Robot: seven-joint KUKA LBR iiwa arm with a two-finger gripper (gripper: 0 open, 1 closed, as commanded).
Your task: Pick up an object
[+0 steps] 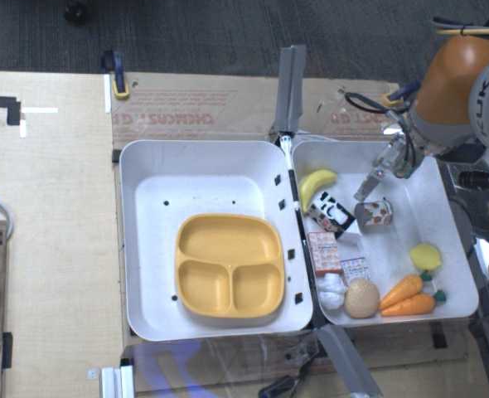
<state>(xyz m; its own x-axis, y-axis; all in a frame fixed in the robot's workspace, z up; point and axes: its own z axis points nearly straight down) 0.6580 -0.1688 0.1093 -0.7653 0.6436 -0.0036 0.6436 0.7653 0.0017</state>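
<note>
The right bin (443, 191) holds a banana (315, 186) at its far left, a black-and-white carton (331, 212), a small box (377, 213), two flat packets (324, 252), a lemon (425, 257), two carrots (406, 297) and an egg-like ball (361, 298).

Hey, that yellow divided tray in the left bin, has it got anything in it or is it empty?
Empty. The yellow tray lies flat in the left bin, and all three of its compartments show only bare yellow surface.

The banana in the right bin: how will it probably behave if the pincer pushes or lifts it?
The banana looks smooth and glossy, so it may slip between fingers. Its curved shape could make it rock or pivot when pushed. It lies against the bin wall, which likely limits sliding that way.
</note>
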